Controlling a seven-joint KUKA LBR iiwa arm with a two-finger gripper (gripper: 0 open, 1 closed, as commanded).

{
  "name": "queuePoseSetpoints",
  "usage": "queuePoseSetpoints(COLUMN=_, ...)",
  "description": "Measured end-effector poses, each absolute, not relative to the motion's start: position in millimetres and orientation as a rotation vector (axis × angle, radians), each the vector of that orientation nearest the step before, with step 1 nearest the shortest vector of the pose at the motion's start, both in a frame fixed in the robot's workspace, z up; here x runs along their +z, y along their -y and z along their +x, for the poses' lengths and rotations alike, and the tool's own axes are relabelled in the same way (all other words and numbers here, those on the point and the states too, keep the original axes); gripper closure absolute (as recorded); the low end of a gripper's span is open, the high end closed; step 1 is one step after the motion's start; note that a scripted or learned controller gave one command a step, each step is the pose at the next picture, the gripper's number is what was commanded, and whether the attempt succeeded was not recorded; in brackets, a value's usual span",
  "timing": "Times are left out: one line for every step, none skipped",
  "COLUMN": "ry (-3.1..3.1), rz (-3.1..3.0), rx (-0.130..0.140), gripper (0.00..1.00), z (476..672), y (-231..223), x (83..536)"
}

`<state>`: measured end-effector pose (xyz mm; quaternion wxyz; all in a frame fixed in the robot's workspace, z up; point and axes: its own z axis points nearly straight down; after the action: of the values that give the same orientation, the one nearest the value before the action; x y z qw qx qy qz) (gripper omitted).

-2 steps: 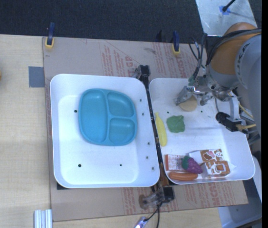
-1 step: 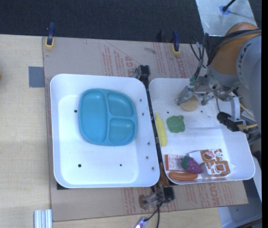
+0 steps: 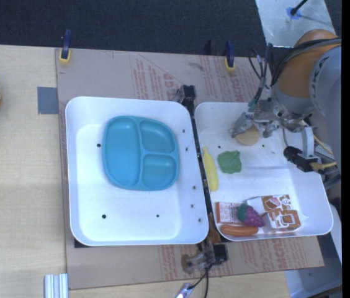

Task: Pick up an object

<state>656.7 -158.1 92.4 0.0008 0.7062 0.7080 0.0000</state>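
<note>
Left bin [image 3: 76,166]: shallow, white; a blue divided plate [image 3: 141,152] lying flat toward its far edge.
Right bin [image 3: 311,197]: shallow, white, holding the small items.
Arm: grey with an orange band, reaching in from the right over the far right corner of the right bin.
Gripper [image 3: 249,128]: low over the far edge of the right bin, tips at a pale tan round piece [image 3: 247,138] — touching or just above, hard to say.
Tool state: cannot tell whether open or closed; nothing seen gripped.
Likely target: the tan piece, near the bin's far edge, apart from the rest.
Handling, as a guess: small, light, probably a stiff toy food; rounded, so apt to slip — best pinched across its middle.
Other items: yellow banana-like piece [image 3: 210,169] along the left edge; green leafy piece [image 3: 229,162] just beside it; printed packets [image 3: 274,213], a purple piece [image 3: 249,215] and a hot dog [image 3: 240,230] at the near edge.
</note>
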Motion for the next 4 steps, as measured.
queuePoseSetpoints(ry=-2.223, rz=2.217, rx=0.000, gripper=0.00, z=656.7, y=159.2, x=92.4)
queuePoseSetpoints(ry=-2.225, rz=2.219, rx=-0.001, gripper=0.00, z=656.4, y=155.6, x=92.3)
queuePoseSetpoints(ry=-2.222, rz=2.217, rx=0.000, gripper=0.00, z=656.6, y=164.4, x=92.4)
queuePoseSetpoints(ry=-2.227, rz=2.219, rx=-0.003, gripper=0.00, z=656.3, y=156.7, x=92.2)
